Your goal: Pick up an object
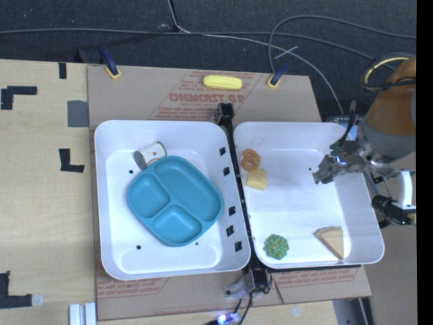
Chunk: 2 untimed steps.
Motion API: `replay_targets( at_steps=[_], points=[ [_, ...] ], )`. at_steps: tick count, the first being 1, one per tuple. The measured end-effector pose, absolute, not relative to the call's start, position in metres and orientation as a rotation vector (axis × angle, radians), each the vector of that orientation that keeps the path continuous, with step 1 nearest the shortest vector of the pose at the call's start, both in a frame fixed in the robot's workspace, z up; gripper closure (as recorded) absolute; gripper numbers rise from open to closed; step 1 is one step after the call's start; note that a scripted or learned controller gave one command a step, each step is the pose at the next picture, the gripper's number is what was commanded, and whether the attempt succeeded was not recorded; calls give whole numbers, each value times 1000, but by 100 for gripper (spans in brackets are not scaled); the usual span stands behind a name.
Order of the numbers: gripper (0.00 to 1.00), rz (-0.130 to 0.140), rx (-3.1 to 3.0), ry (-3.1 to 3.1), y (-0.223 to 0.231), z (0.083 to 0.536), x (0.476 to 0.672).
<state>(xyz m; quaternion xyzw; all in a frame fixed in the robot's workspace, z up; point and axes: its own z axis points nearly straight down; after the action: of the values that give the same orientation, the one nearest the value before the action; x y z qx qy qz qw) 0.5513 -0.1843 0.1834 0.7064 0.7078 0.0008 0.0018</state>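
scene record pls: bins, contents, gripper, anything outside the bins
left bin: blue divided plate, small cup on its side at the plate's upper left
right bin: pretzel, yellow block just below it, green broccoli, bread wedge in the near right corner
gripper: over the right bin's right side, nothing visible between its fingers
outside bins: yellow corn on the cardboard behind them
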Motion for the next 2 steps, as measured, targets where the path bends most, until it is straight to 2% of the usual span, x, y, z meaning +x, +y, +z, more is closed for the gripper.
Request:
replay_targets(
  at_steps=[1,2],
  points=[
    [100,3,2217,2221,-180,228,548],
    [100,2,2214,2230,-117,230,559]
  ],
)
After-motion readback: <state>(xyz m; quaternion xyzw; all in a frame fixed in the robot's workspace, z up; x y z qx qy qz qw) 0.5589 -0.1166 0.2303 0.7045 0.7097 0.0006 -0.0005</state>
